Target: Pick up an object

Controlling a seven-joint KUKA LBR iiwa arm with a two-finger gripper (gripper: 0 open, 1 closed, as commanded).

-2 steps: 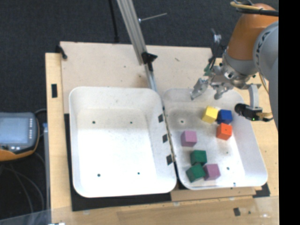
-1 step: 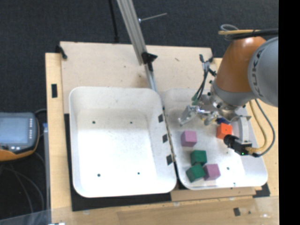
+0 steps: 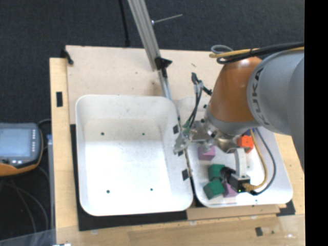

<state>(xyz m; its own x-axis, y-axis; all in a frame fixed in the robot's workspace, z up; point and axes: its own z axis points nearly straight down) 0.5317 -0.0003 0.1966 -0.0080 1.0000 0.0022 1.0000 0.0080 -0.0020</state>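
My gripper (image 3: 221,141) hangs low in the right bin (image 3: 283,187), mostly hidden under the orange band and grey wrist. A lilac block (image 3: 206,153) lies just left of it, close to the gripper. Below that lie a green piece (image 3: 214,170), a second green block (image 3: 210,190) and a purple piece (image 3: 229,189) beside it. An orange object (image 3: 247,142) peeks out at the right of the wrist. I see nothing clearly between the fingers.
The left bin (image 3: 78,111) stands beside the right one, their walls meeting near the middle. A slanted aluminium rail (image 3: 145,27) rises from the bench behind the bins. A handheld pendant (image 3: 19,145) lies off the bench at the left.
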